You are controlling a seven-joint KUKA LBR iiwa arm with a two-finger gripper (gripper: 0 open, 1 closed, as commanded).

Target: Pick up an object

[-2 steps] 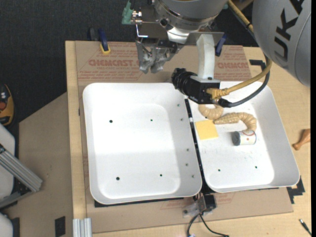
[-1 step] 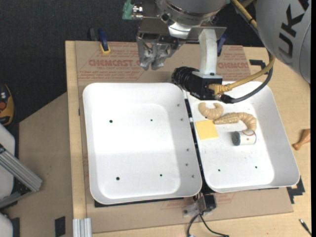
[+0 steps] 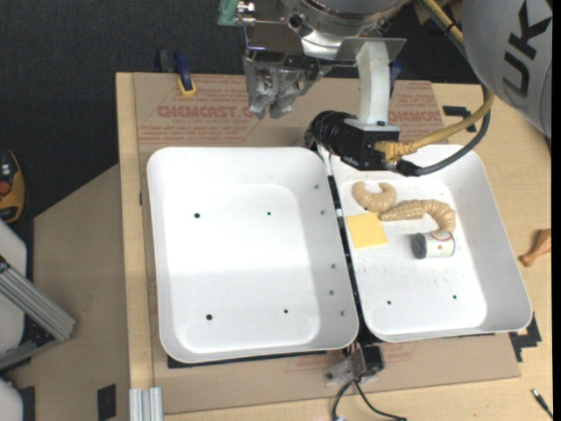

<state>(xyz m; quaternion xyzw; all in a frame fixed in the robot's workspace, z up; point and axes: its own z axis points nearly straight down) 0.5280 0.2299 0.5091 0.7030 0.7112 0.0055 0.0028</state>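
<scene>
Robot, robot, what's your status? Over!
Gripper above the bench, behind the left bin. Tan toy, yellow square, small cylinder in right bin. Nothing held.

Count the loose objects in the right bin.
3: a tan curved toy toward the back, a yellow square by the left wall, a small cylinder right of it.

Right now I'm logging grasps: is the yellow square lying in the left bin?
No, the yellow square lies in the right bin, beside the tan curved piece.
</scene>
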